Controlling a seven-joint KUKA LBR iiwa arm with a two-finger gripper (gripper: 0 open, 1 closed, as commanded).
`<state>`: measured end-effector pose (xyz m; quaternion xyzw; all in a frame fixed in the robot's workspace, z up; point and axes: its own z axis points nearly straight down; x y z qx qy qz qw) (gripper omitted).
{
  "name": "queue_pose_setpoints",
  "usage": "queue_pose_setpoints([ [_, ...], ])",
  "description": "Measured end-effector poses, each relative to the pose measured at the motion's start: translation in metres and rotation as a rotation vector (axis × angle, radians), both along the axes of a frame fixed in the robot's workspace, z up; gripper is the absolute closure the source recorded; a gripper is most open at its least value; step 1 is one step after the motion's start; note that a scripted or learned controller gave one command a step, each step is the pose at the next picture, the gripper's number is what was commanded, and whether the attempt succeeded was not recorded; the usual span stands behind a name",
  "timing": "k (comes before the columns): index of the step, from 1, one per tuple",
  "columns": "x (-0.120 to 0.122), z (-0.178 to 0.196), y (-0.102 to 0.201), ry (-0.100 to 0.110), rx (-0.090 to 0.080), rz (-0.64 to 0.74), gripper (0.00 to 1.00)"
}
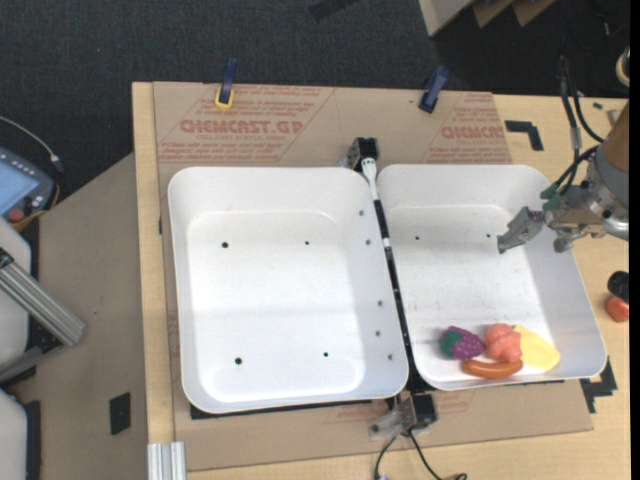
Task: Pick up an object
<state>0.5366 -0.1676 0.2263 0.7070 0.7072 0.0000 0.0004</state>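
Several toy foods lie bunched in the near right corner of the right bin (pixel 455 193): a purple grape bunch (pixel 461 343), a pink-orange piece (pixel 504 341), a yellow piece (pixel 541 352) and a red-orange sausage shape (pixel 492 368). My gripper (pixel 540 233) hangs over the right bin's far right side, well behind the toys. Its two grey fingers (pixel 519 230) are spread apart, open, with nothing between them.
The left bin (pixel 200 193) sits beside the right one, with a black strip (pixel 385 258) along the seam. Blue clamps (pixel 434 88) hold the cardboard's far edge. An orange object (pixel 617 308) lies outside the right bin on the bench.
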Motion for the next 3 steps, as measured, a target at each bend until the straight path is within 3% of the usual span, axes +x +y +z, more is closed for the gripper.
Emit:
queue_pose_setpoints([
  [1,-0.032,0.077,-0.002,-0.002,-0.001,0.0,0.0],
  [2,-0.06,-0.03,0.041,0.012,0.006,0.001,0.0],
  [3,0.005,0.008,0.041,-0.005,-0.002,0.002,0.0],
])
